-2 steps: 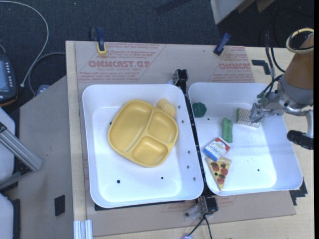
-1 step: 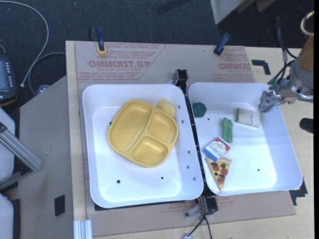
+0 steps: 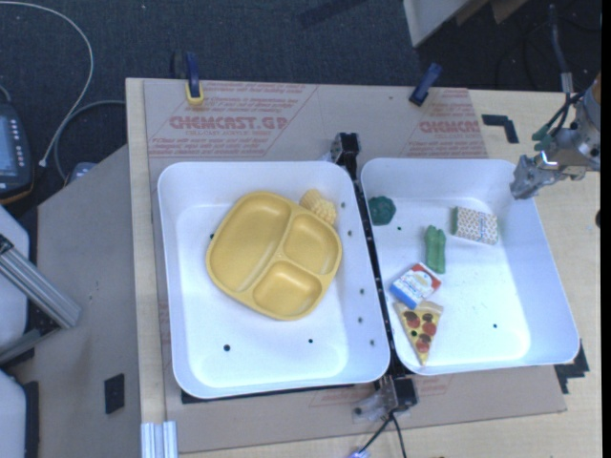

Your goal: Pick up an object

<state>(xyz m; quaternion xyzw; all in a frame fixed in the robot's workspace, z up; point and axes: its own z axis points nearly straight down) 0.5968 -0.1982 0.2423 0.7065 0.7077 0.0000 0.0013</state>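
In the right-hand bin lie five small toys, loosely grouped toward its left half. A dark green lump sits near the back left corner. A light green pickle-shaped piece lies near the middle. A speckled block rests just to its right. A small red, white and blue carton lies in front of the pickle, touching or nearly touching a toy pizza slice at the front.

The gripper hangs over the back right rim of this bin, apart from every toy. It is too small and blurred to tell whether its fingers are spread or closed, and nothing is seen held.

All the toys look light and fairly stiff, likely plastic or foam, and not fragile. The speckled block seems the easiest to take, squeezed across its short sides, with bare floor around it. The pizza slice lies flat and thin and may slip. The carton is crowded by the slice.

The right half of this bin is open floor, giving room to descend. The left-hand bin holds a yellow divided plate with a small yellow corn toy at its back edge.
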